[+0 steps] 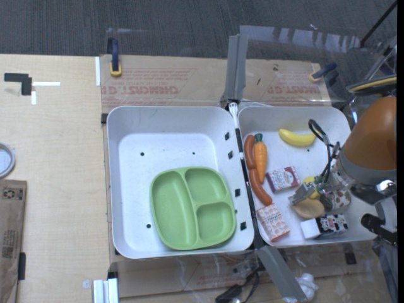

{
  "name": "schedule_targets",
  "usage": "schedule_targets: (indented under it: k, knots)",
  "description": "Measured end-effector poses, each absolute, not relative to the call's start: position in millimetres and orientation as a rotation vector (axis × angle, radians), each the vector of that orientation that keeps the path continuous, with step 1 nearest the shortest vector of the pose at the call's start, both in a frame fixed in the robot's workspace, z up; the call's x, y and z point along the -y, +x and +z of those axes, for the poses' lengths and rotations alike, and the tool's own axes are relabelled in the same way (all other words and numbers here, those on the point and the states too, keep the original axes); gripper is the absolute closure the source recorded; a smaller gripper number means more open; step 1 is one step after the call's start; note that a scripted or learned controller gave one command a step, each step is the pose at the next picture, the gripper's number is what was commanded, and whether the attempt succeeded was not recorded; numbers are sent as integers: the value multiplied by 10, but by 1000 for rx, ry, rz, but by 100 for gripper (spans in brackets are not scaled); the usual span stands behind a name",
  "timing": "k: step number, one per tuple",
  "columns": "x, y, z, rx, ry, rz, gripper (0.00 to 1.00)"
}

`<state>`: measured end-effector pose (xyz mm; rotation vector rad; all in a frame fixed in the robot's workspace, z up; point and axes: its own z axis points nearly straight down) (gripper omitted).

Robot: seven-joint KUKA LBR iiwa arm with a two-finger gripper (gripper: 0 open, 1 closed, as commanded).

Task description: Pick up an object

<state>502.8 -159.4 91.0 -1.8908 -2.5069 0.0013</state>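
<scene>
Clutter filled the right bin [287,120] as the arm's gripper [314,196] hung low over its near right corner, above a tan, rounded toy food piece [308,209]; whether its grip was apart or together could not be told. Just near of it lay a small black-and-white carton [327,225]. A banana [296,137] sat at the far side, a carrot [259,157] along the left wall. The tan piece looked light, smooth and stiff, likely best pinched across its narrow middle. A green divided plate [191,207] rested in the left bin [120,188].
</scene>
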Motion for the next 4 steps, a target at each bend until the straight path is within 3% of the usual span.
schedule_targets:
  k: [1,2,3,4]
  knots:
    - [1631,5010,983,2322,-2117,0,0]
    - [1640,5012,1071,2318,-2121,1,100]
    - [1997,4893,976,2644,-1692,-44,100]
    - [1982,4909,1068,2645,-1693,-47,100]
